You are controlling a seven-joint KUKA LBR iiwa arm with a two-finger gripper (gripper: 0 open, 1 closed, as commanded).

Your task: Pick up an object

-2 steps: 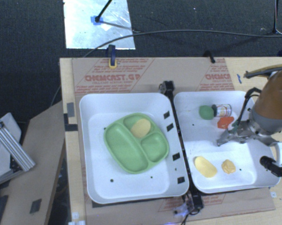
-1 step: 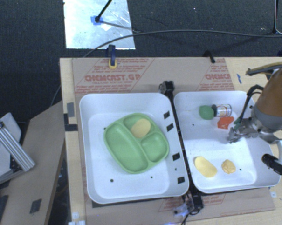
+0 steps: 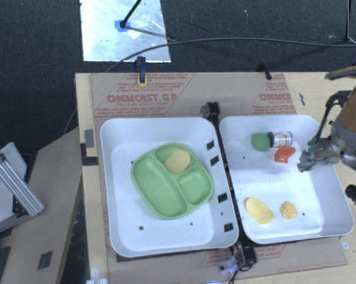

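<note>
Farthest from the hand, in the left bin (image 3: 118, 188), a green divided plate (image 3: 168, 186) carries a pale yellow lump (image 3: 177, 161) in its upper section; nothing there looks like the target of this try. In the right bin (image 3: 331, 220), nearer the hand, a green ball (image 3: 260, 141) touches a small tin can (image 3: 281, 140) lying on its side, and an orange-red piece (image 3: 284, 155) lies just below the can. A yellow oblong piece (image 3: 259, 211) and a small yellow lump (image 3: 288, 210) lie below and to the left of the hand. The hand (image 3: 307, 162) hangs at the bin's right side, just right of the orange-red piece, apart from it and carrying nothing; how far it is spread cannot be told. This looks like the approach step: next it should shift left over a piece and descend.
</note>
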